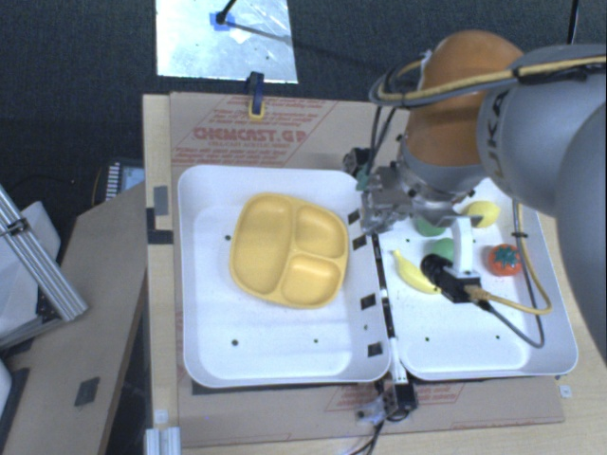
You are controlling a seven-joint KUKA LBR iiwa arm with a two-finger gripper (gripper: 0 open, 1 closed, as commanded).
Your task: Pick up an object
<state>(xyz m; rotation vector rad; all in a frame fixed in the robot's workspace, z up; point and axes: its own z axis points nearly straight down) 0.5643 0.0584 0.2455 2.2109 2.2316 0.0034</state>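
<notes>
Hanging from the grey arm (545, 131), below its orange band (465, 93), the hand (377, 212) sat over the seam where the two white bins met, toward their far edges. Whether it was spread apart or drawn together could not be told from that angle.

Closest to it, in the right bin (493, 349), a toy banana (410, 270) lay just inside the bin's left edge, about midway along it, slanting from far left to near right. Just beyond the banana, nearer the bin's far edge, a green thing (429, 225) showed partly from under the wrist, too hidden to name. A pale yellow, lemon-like fruit (483, 214) lay to its right, close to the far edge. An orange-red round toy (504, 259) with a teal spot on top lay toward the bin's right edge, well apart from the banana.

In the left bin (218, 349), a yellow divided plate (285, 249) with three compartments lay flat near the middle, turned askew to the bin's edges. It sat somewhat closer to the far edge than to the near one, and its right side came near the bin's right edge and the hand.

Both bins stood side by side on a brown cardboard sheet (251, 133) printed with red lettering, which lay on the table (100, 330). A yellow clamp (256, 100) gripped the sheet's far edge, and beyond it a shiny silver sheet (223, 27) lay on a dark surface.
</notes>
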